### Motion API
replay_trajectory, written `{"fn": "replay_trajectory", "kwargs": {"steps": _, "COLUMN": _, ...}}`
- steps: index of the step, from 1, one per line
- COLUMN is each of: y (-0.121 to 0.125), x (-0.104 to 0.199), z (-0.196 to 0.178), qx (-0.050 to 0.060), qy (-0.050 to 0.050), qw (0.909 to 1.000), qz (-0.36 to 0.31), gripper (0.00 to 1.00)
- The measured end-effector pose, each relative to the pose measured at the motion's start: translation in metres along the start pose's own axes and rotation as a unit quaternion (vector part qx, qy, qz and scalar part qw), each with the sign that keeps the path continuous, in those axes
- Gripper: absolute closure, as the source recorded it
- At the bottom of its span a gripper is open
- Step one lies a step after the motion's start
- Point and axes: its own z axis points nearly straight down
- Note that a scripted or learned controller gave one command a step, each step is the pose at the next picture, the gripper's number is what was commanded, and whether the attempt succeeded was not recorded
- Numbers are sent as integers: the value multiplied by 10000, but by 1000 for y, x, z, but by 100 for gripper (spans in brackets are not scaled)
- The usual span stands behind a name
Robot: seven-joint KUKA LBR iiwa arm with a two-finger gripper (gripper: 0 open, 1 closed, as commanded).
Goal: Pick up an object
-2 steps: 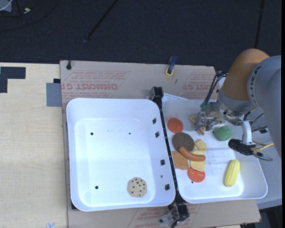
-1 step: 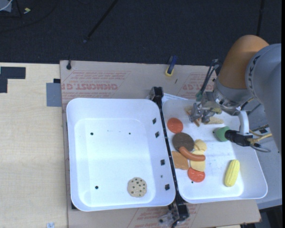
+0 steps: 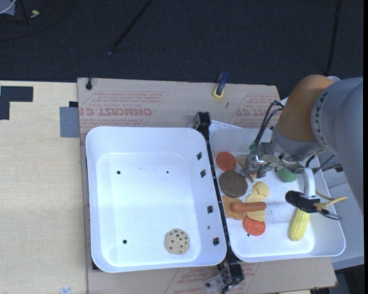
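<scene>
Two bins; gripper [image 3: 256,164] low in right bin [image 3: 331,247] nr brown disc [image 3: 233,184]; grip state can't tell; cookie [image 3: 176,241] in left bin [image 3: 101,164].

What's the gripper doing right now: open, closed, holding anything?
Gripper: low in the right bin over the toy food; open or closed cannot be told.

A robotics lab is suggested: two shallow white plastic bins [image 3: 148,141] are clamped on a cardboard-covered wooden desk [image 3: 30,188] beside a grey industrial arm [image 3: 331,121].
</scene>
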Motion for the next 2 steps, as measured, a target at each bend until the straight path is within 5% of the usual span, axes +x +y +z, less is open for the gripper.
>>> {"fn": "replay_trajectory", "kwargs": {"steps": 1, "y": 30, "x": 101, "z": -109, "qx": -62, "qy": 9, "qw": 10000, "qz": -45, "gripper": 100}}
{"fn": "replay_trajectory", "kwargs": {"steps": 2, "y": 18, "x": 91, "z": -133, "qx": -15, "qy": -1, "qw": 10000, "qz": -12, "gripper": 100}}
